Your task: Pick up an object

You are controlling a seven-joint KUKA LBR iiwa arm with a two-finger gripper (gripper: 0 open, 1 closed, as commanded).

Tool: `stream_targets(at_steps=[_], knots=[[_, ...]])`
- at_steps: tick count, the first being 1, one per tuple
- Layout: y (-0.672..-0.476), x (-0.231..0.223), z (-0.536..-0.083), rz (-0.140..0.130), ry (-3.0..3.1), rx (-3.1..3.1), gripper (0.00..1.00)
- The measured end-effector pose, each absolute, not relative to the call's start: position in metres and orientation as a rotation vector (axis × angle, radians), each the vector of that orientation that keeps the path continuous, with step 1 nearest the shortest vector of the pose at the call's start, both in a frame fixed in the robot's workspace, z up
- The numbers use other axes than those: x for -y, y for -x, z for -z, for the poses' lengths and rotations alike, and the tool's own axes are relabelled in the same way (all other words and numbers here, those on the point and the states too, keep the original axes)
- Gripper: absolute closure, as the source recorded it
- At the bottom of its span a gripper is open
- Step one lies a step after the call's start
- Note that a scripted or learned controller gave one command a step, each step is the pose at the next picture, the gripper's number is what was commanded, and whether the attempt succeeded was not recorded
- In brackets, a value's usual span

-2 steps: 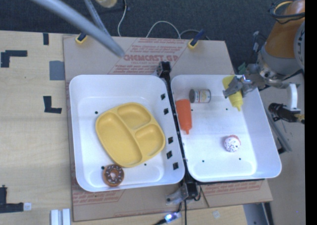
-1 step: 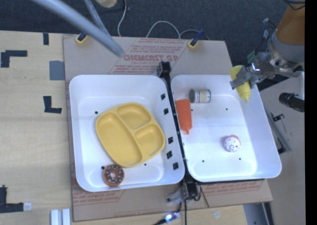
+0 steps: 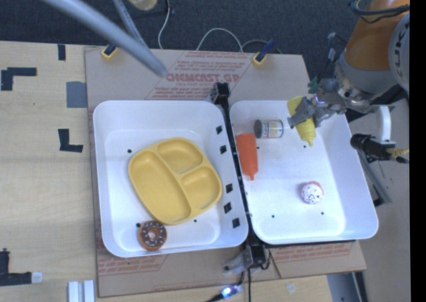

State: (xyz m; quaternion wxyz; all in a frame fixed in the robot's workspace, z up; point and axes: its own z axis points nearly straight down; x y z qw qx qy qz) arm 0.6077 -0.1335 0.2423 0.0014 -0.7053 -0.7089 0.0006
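Grey arm's two-finger gripper (image 3: 307,113) over right white bin (image 3: 346,217), fingers pinching a yellow plastic piece (image 3: 303,121), small metal can (image 3: 269,128) just beside, orange carrot-shaped toy (image 3: 247,154) near divider, yellow sectioned plate (image 3: 176,178) in left white bin (image 3: 106,161)

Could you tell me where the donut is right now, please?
The donut lies in the left bin, at its near-left corner, just below the yellow divided plate.
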Motion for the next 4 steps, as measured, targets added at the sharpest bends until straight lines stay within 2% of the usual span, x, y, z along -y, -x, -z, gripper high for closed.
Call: stream_targets(at_steps=[2, 3, 4], knots=[[-0.587, 0.027, -0.221, -0.003, 2.213, 2.225, 1.0], [-0.581, -0.021, -0.213, -0.002, 2.212, 2.226, 1.0], [-0.58, -0.068, -0.224, -0.001, 2.213, 2.227, 1.0]])
